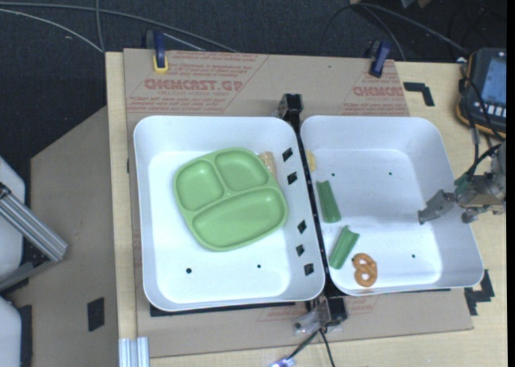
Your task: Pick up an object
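Two white bins sit side by side on the bench. The left bin (153, 196) holds a green divided plate (231, 198) near its centre; a small tan item (266, 162) at the plate's 1 o'clock edge is partly hidden and cannot be identified. The right bin (426, 144) holds three objects along its left side: a green stick (327, 200) at 9 o'clock, a second green piece (344, 246) at 7 o'clock, tilted, and an orange pretzel (364, 269) just beside it at 6 o'clock. The gripper (430, 209) enters at the bin's 3 o'clock rim, well apart from all three objects. The arm is cut off by the frame edge. Gripper opening: cannot tell; blurred.
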Action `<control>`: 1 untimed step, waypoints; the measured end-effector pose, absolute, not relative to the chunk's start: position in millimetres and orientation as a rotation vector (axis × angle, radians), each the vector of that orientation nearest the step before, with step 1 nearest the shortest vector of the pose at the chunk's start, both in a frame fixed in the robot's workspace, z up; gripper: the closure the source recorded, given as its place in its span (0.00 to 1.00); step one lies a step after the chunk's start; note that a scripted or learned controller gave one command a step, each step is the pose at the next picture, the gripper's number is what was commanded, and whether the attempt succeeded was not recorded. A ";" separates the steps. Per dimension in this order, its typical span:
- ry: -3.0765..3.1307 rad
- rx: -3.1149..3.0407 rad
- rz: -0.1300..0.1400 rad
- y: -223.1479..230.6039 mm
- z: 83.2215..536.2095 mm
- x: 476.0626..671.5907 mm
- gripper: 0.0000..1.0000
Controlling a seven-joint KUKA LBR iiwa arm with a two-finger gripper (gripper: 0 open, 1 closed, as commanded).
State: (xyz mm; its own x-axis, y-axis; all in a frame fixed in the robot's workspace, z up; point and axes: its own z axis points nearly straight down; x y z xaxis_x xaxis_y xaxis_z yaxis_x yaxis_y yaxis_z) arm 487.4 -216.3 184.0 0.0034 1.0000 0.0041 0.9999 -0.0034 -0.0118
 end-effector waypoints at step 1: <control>-2.221 -2.220 0.000 -216.0 189.0 490.5 0.00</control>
State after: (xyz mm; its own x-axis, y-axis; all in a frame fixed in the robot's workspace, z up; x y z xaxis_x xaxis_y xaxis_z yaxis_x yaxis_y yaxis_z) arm 490.5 -216.0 189.0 -0.0001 1.0000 0.0009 1.0000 0.0001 -0.0010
